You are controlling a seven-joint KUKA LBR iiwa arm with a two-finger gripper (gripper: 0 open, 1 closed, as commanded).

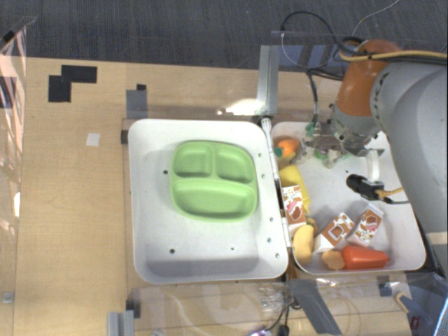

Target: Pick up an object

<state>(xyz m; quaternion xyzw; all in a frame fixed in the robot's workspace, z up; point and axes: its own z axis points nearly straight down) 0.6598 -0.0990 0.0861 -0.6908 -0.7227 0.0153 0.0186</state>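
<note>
the gripper (326, 148) hangs over the right bin's (404, 256) far end. the nearest thing, an orange toy (285, 146), lies just to its left by the divider. finger state cannot be told.

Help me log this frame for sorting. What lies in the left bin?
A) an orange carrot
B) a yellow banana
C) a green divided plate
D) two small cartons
C: the green divided plate lies alone in the left bin; the toy food sits in the right bin.
</note>
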